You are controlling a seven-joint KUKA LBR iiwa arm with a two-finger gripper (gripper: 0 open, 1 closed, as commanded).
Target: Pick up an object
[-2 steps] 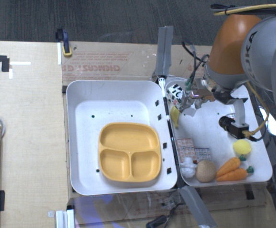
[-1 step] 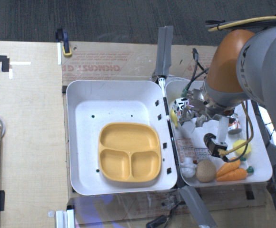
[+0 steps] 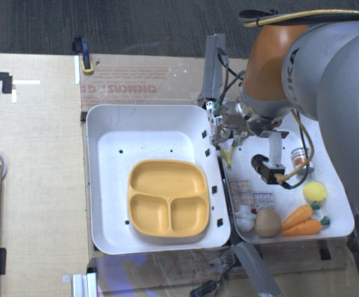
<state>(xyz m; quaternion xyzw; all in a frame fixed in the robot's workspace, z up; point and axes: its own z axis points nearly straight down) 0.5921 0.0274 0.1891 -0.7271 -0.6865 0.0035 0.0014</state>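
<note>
My gripper (image 3: 224, 138) hangs over the upper left corner of the right bin (image 3: 340, 184), close to the wall shared with the left bin. A small yellow piece (image 3: 227, 158) shows just below it; whether it is held is unclear. In the right bin's lower part lie a brown potato-like object (image 3: 267, 222), two orange carrots (image 3: 300, 216), a yellow lemon-like ball (image 3: 314, 192) and a white lumpy object (image 3: 244, 214). A small can with a red label (image 3: 299, 158) stands partly behind the arm's cable.
The left bin (image 3: 105, 166) holds a yellow divided plate (image 3: 168, 197). A printed card (image 3: 252, 197) lies flat in the right bin. The arm's grey body and orange band (image 3: 272, 48) cover the right bin's upper part.
</note>
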